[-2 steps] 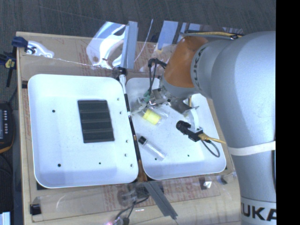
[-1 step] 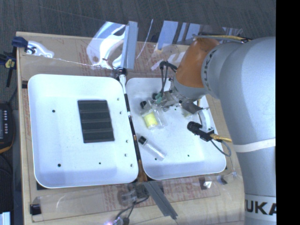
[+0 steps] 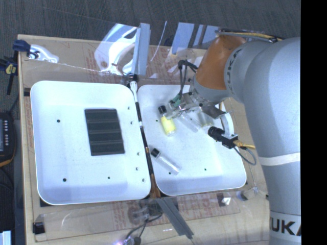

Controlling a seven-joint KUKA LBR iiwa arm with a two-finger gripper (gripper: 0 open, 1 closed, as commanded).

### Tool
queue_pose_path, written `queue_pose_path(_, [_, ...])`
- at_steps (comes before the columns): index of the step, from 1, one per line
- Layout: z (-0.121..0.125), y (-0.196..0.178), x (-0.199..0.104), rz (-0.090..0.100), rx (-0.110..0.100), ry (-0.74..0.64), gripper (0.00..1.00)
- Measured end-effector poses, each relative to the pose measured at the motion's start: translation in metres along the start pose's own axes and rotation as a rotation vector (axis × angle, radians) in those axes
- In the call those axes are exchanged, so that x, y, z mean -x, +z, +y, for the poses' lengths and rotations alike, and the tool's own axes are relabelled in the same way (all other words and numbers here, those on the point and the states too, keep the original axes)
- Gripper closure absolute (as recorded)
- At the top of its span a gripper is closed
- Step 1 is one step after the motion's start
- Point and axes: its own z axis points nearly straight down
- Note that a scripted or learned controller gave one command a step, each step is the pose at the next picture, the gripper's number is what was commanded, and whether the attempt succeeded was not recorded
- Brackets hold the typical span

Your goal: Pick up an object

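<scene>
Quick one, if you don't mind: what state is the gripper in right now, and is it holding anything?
Gripper: low in the right bin, just above the yellow object; whether it is open, shut or holding anything cannot be told.

A small yellow object (image 3: 168, 126) lies in the right bin (image 3: 204, 182), near its upper left

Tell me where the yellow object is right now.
The yellow object lies in the right bin, toward its upper left, just below the claw and above a clear tube.
</scene>
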Motion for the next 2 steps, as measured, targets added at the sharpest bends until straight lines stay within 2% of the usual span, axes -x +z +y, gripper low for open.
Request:
queue_pose_path(1, [-0.004,0.009,-0.003,0.008,-0.014,-0.001,0.0])
queue_pose_path(2, [0.008,0.022,-0.04,0.008,-0.022,0.037,0.0])
